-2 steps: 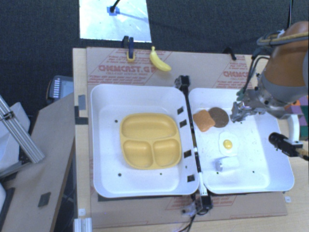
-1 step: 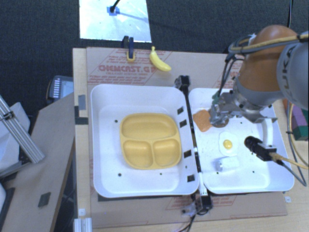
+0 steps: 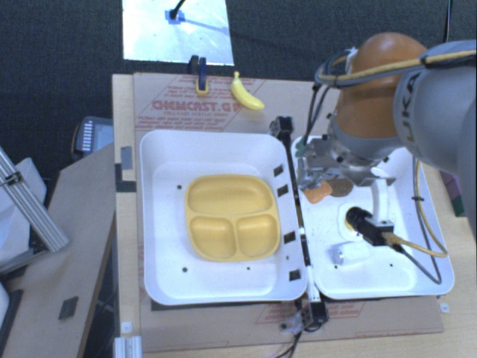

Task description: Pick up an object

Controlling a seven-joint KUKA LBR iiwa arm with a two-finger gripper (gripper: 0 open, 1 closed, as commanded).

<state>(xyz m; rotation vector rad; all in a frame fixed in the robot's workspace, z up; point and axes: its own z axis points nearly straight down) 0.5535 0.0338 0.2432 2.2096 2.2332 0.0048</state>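
Note:
My gripper [image 3: 311,173] hangs low over the left side of the right bin [image 3: 425,274], close to the wall between the bins. Just below it lies a small orange piece [image 3: 319,194], touching or nearly touching the gripper's tip. A flat brown round thing [image 3: 342,189] lies right beside the orange piece. Nearer the bin's front there is a small pale grey object [image 3: 339,254]. The arm's grey body and orange band [image 3: 376,88] hide the back of this bin.
A yellow divided plate [image 3: 229,216] lies in the middle of the left bin [image 3: 160,162]. A yellow banana [image 3: 247,95] rests on the cardboard behind the bins, next to a yellow and black clamp [image 3: 200,77]. Black clips [image 3: 283,192] line the wall between the bins.

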